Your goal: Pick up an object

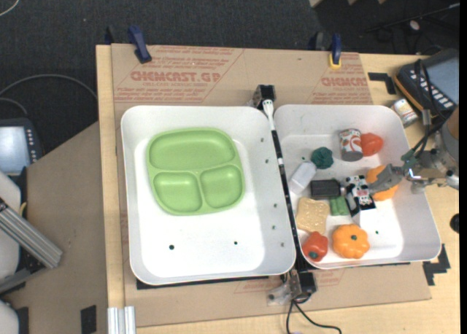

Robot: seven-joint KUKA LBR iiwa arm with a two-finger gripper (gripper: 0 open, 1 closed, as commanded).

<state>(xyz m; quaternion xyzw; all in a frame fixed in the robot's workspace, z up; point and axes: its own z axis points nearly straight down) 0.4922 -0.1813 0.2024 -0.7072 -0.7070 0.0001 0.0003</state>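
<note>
- Risk, front of the right bin (419, 249): the orange pumpkin (349, 241), the red pepper (315, 246) and the cracker (312, 214) lie close together. A descent among them would likely nudge one aside rather than enclose it.
- Risk, mid bin: the orange piece (384, 184) sits tight against a small black, white and red item (358, 194). A closing grip here could catch both, or pinch an edge and let the piece slip on the lift.
- Risk, same depth: the gripper (395, 175) works near the bin's right wall, so a skewed approach could scrape the rim.
- Gripper state: low over the mid-right of the bin; whether it is released or clenched cannot be told, and nothing is plainly seen in its grasp.
- Position, nearest candidate: the orange piece lies directly at the gripper's tip, on its left, seemingly touching or partly under it.
- Position, mid bin: the black block (325, 188) and green block (338, 206) lie further left, near but apart from the gripper.
- Position, far end: the red and white can (350, 144) and dark green object (321, 156) lie beyond and to the left.
</note>
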